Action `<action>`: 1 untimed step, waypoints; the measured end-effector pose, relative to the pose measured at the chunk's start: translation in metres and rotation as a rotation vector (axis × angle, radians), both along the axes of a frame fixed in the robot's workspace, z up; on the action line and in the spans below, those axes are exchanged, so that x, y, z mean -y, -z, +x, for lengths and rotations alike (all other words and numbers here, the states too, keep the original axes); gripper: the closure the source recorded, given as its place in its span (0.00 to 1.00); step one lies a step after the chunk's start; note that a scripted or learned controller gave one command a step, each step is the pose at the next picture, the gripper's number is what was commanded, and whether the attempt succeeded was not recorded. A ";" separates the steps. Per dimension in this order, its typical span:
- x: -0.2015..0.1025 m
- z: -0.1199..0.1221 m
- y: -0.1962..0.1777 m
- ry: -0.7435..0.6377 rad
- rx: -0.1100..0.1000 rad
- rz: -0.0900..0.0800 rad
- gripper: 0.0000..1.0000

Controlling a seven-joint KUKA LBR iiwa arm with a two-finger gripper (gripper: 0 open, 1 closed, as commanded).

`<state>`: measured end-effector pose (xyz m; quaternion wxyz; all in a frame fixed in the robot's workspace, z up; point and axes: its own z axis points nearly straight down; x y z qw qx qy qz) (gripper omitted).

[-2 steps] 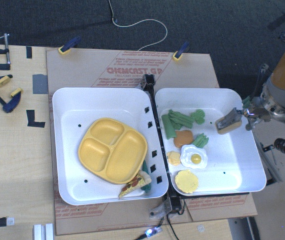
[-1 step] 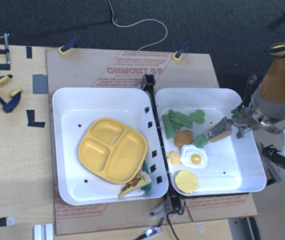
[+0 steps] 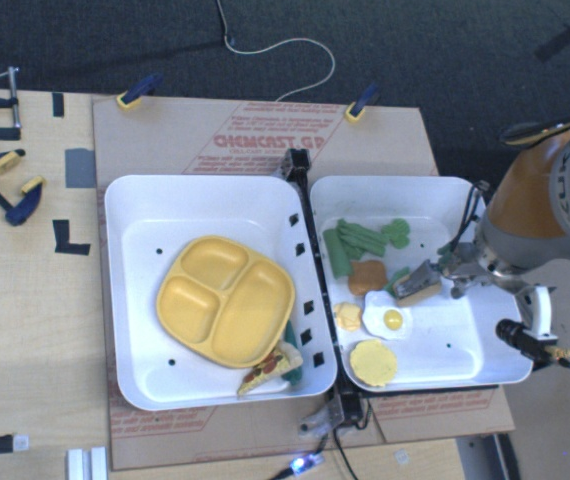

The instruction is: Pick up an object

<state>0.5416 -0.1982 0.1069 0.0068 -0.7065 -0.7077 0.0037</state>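
— Where was the gripper (image 3: 420, 286) when you looked?

— Low in the right bin (image 3: 465, 353), near its middle, reaching in from three o'clock. I couldn't tell whether it was open or closed; from above it was one dark, tan-tipped lump.

— Holding anything?

— Nothing I could see in it. The tip sat just beside the brown piece (image 3: 368, 274), which lay at its nine o'clock, with the fried egg (image 3: 386, 320) close at seven. Past the brown piece, toward ten and eleven, were the green beans (image 3: 357, 242) and the broccoli (image 3: 397, 232). The yellow disc (image 3: 373, 362) was further off at seven, by the near wall.

— So how would you have had it go?

— I'd have picked one item and centred on it. The brown piece looked the likeliest, chunky enough to pinch. The egg seemed flat and apt to slip. Straight down, close, then lift slowly.

— And the arm?

— Bent over the bin's right wall, the orange band (image 3: 525, 193) at about two o'clock from the tip, wrist angled down and leftward. The left bin (image 3: 135, 268) with its yellow tray (image 3: 227, 300) lay well apart.
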 end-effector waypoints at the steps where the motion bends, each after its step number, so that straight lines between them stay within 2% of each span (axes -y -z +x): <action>1: 0.004 0.004 0.016 0.002 0.019 -0.007 0.00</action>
